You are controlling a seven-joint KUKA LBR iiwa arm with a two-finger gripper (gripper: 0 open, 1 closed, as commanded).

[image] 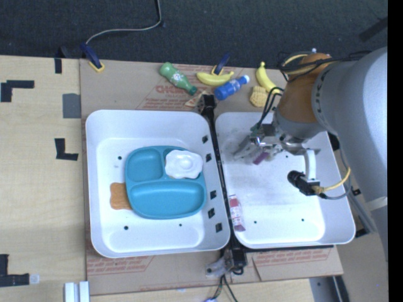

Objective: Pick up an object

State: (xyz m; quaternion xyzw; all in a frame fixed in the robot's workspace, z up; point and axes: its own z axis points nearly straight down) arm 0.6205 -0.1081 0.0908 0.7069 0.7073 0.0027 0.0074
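Observation:
My gripper [253, 148] hangs low over the back left part of the right bin [327, 228], under the grey arm that reaches in from the right. A small purple object [259, 158] lies right at the gripper's tip, and the view does not show whether it is held. A small red and white packet [235, 210] lies against the right bin's left wall. In the left bin [104, 231] sits a blue divided plate [165, 194] with a white fried egg [183, 164] on its upper right, and a tan toast piece [116, 195] pokes out from under its left edge.
Behind the bins lie a green bottle [177, 78], a banana [214, 77], a blue bottle [230, 88], a second banana [264, 77] and a yellow corn piece [258, 96]. A black connector with a yellow cable [302, 181] hangs from the arm over the right bin.

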